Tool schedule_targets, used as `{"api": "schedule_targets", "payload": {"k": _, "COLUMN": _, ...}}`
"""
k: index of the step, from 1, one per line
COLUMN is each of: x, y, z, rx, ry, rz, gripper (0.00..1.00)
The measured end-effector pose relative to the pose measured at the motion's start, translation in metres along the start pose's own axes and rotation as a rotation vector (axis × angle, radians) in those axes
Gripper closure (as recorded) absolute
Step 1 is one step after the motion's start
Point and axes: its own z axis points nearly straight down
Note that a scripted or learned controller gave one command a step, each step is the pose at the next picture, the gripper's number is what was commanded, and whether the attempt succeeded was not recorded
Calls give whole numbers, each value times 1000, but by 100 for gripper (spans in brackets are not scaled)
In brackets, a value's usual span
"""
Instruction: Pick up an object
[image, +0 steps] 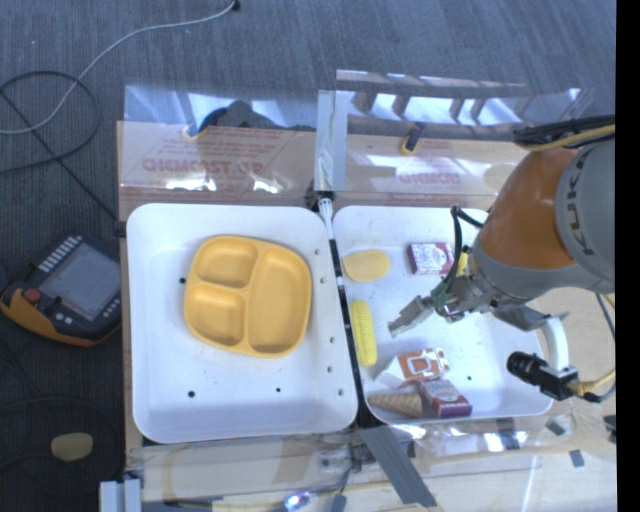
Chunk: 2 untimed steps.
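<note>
The hand (408, 316) hangs over the middle of the right bin (500, 395), at lower right of the frame; whether it is apart or together I cannot tell, and nothing shows clamped in it. Nearest, just to its left against the bin's left wall, lies a toy corn cob (363, 332), which looks light, stiff and somewhat slick. Taking it across its narrow middle seems the safest hold, since the rounded ends would likely slip.

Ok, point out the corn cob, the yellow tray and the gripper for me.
corn cob (363, 332): camera view, middle of the cob.
yellow tray (248, 294): camera view, central divider.
gripper (405, 317): camera view, midway between fingertips.
</note>
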Motion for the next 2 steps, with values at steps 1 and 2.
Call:
{"api": "schedule_targets", "payload": {"k": 1, "x": -21, "y": -25, "z": 88, "rx": -5, "ry": 0, "rz": 28, "gripper": 0}}
{"api": "schedule_targets", "payload": {"k": 2, "x": -20, "y": -21, "z": 78, "rx": -16, "ry": -3, "rz": 27, "gripper": 100}}
